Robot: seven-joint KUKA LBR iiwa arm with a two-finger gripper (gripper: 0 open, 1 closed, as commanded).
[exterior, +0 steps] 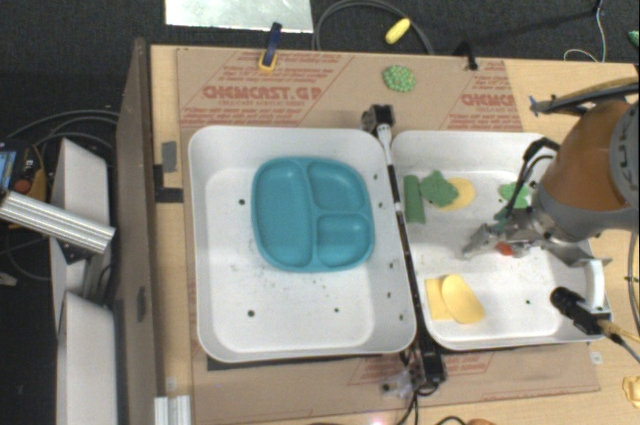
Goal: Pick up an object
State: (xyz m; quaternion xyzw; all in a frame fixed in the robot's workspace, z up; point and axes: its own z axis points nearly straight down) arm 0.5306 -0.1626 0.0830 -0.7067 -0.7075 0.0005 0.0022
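Overhead, two white bins (215, 243) sit on a cardboard-topped bench (300, 83) over dark carpet (60, 3); the hand's (490, 241) grip is unclear.

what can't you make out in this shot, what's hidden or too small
- Gripper: too small and blurred in the camera view to tell its state.
- Small red thing: half hidden by the gripper, identity unclear.
- Green item in the right bin: partly covered by the arm.

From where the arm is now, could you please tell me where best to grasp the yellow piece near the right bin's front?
Probably across the yellow piece's narrow width, coming straight down: it lies flat with open floor of the right bin on its right.
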